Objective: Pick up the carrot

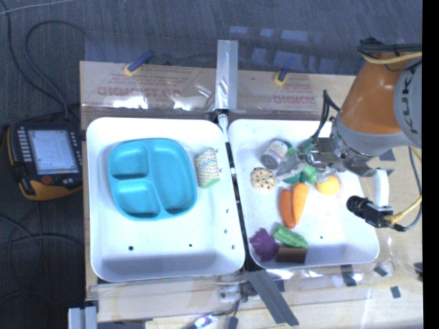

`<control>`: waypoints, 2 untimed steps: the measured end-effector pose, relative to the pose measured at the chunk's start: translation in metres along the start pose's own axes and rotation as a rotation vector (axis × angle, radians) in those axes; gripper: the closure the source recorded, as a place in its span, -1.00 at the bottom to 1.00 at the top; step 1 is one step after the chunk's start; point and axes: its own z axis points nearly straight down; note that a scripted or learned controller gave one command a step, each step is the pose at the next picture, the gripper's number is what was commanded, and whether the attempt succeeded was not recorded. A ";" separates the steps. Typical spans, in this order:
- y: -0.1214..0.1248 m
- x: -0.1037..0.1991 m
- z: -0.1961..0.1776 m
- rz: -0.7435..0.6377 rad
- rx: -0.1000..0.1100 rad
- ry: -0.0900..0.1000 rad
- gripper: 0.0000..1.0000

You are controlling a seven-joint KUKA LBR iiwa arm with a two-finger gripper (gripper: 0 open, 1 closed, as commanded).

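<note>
My gripper (310, 162) hangs just above the green top of the carrot (294, 203); whether it is open, I cannot tell. I should come down on the orange body, away from the cookie (262, 179) at its left.

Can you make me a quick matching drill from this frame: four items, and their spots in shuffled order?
Items:
1. carrot
2. blue plate
3. purple grapes
4. cookie

Spots:
A. near front edge of right bin
B. middle of left bin
C. right bin, just below the hand
D. right bin, close to the divider, below the tin can

Pairs: 1-C, 2-B, 3-A, 4-D
</note>
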 end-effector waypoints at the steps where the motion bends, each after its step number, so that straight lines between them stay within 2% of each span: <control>1: -0.027 -0.016 0.075 -0.064 0.001 0.000 -1.00; 2: -0.014 -0.094 0.124 -0.216 -0.011 -0.002 -1.00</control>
